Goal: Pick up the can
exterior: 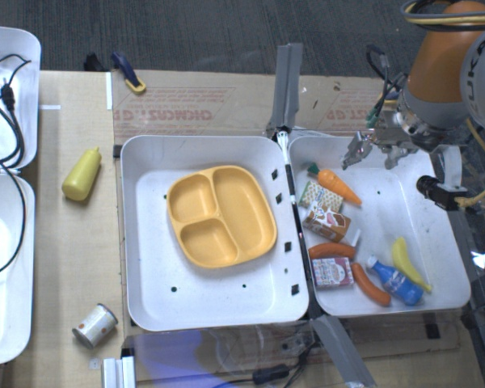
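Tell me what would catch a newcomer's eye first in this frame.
The yellow divided plate in the middle of the left bin stands out first. Next, the pile of toy food in the right bin, with the hand above its far edge. The can lies outside both bins, at bottom left.

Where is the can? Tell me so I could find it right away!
Start at the left white bin, the one holding the yellow plate. Look just outside its bottom left corner, on the bare bench. There the can lies tipped on its side, small, silvery with a bit of red, and all alone, unlike the yellow bottle higher up.
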You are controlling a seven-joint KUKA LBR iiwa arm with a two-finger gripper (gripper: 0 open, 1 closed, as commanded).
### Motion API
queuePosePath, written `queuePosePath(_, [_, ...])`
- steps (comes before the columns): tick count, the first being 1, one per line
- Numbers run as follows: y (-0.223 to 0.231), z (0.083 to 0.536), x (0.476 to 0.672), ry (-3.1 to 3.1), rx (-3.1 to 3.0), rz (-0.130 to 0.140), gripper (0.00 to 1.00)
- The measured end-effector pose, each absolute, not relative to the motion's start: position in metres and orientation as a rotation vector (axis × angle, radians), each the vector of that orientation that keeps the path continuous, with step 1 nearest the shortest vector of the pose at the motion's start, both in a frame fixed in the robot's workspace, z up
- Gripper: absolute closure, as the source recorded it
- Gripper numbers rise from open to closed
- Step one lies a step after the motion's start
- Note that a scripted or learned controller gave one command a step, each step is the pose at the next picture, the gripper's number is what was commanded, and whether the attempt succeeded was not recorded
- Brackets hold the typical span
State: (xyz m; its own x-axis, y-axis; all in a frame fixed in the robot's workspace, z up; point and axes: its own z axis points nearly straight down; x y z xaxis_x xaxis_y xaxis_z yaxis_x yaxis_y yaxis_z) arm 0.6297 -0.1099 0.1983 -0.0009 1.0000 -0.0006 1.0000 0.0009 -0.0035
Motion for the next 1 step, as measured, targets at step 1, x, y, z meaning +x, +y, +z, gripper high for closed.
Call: queuePosePath(1, [-0.1814, 0.1046, 0.5724, -2.187, -2.254, 0.003, 0.00])
